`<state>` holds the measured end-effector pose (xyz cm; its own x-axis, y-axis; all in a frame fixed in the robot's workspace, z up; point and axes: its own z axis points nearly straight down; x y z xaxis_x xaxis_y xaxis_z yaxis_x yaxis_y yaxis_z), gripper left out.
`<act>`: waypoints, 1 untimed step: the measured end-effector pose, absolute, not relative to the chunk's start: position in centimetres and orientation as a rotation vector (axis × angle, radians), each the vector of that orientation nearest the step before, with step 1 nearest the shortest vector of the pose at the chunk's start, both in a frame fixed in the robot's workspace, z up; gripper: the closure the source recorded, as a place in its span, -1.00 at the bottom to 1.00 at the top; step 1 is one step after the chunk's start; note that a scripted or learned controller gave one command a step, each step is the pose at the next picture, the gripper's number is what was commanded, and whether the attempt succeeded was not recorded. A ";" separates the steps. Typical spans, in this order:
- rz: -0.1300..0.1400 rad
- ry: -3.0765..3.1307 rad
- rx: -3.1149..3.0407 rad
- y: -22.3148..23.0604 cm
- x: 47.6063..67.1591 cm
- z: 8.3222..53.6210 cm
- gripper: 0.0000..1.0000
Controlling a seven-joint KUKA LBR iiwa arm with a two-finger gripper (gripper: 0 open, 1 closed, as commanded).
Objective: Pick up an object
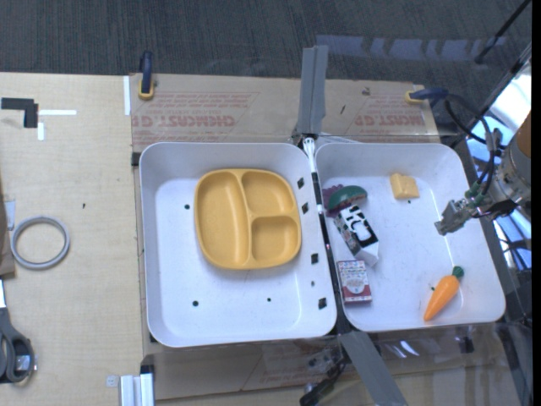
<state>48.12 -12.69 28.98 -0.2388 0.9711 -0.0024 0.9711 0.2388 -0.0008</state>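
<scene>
The right bin (397, 311) holds a toy carrot (442, 295) near its front right corner and a small yellow block (404, 186) near the back. Along its left wall lie a dark green and maroon item (345, 196), a black and white packet (358, 230) and a small red box (353, 279). My gripper (450, 218) hangs over the right side of this bin, above and behind the carrot, with nothing seen between its fingers.
The left bin (169, 311) contains a yellow divided plate (247, 218). A roll of tape (37, 242) and scissors (15, 353) lie on the bench at the far left. Clamps (146, 74) and cardboard sit behind the bins.
</scene>
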 end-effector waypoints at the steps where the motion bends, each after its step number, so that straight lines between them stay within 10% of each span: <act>1: -0.004 2.427 1.994 -17.3 48.3 29.7 1.00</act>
<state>48.30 -17.26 29.74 -0.1941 0.9810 -0.0020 0.9810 0.1941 -0.0018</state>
